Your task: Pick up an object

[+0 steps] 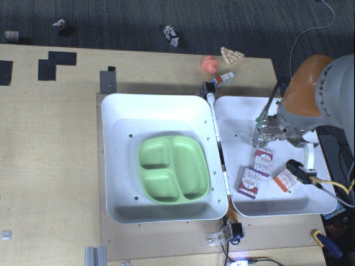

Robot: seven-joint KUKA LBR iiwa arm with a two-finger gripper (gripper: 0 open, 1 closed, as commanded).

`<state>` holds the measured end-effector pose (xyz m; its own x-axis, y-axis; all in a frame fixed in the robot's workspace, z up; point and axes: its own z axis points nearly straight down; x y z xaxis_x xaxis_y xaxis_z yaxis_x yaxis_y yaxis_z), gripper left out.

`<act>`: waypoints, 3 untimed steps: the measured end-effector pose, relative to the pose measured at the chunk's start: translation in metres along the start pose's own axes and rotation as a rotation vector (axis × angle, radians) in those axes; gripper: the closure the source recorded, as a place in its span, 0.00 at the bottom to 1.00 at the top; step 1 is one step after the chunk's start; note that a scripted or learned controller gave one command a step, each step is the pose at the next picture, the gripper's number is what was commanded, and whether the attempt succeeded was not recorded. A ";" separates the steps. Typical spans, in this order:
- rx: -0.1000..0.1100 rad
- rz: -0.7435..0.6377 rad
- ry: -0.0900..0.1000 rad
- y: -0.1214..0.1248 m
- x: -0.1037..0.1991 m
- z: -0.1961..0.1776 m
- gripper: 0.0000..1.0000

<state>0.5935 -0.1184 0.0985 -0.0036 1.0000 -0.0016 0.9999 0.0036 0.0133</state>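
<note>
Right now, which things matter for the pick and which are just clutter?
Likely in play:
gripper, over the right bin
upper red packet
lower red packet
small orange packet

Lying about:
green divided plate in the left bin
pink ball and pizza-slice toy, on the bench behind the bins

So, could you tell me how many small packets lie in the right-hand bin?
3: a red-and-white packet mid-bin, a second red-and-white packet below-left of it, an orange-and-white packet to their right. The grey arm may hide others.
</note>
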 end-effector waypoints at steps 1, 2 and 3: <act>0.008 0.001 -0.001 0.026 -0.089 -0.037 1.00; 0.009 0.000 0.000 0.026 -0.088 -0.036 0.00; -0.001 0.000 0.003 -0.045 -0.086 0.008 0.00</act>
<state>0.5489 -0.2042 0.0898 -0.0039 1.0000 0.0010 0.9999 0.0039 0.0146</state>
